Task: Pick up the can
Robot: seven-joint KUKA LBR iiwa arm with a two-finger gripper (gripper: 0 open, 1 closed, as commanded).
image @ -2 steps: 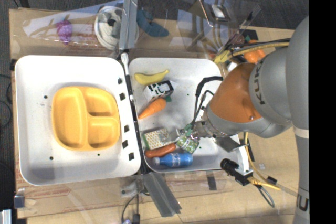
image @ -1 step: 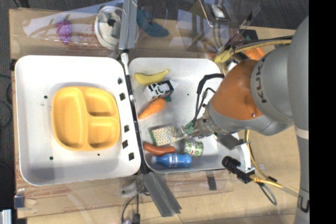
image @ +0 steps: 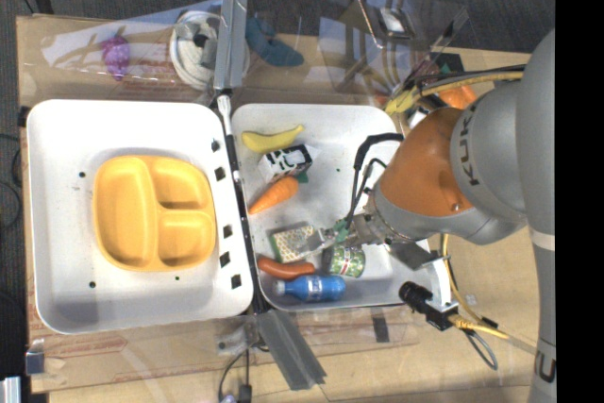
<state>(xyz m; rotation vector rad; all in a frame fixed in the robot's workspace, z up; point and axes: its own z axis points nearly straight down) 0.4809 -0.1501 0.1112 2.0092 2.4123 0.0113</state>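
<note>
Can [image: 346, 260] lies tilted beside the bottle [image: 314, 288], judged light, rigid, slick-walled, best gripped across its body; gripper [image: 351, 232] finger state cannot be told.

Gripper [image: 342, 236] seemingly over can [image: 346, 261]

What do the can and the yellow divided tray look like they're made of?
Can: probably metal under a printed green label; a pale shiny rim shows. Yellow tray: looks like moulded plastic, smooth and slightly glossy, with soft highlights on its rounded compartment edges.
</note>
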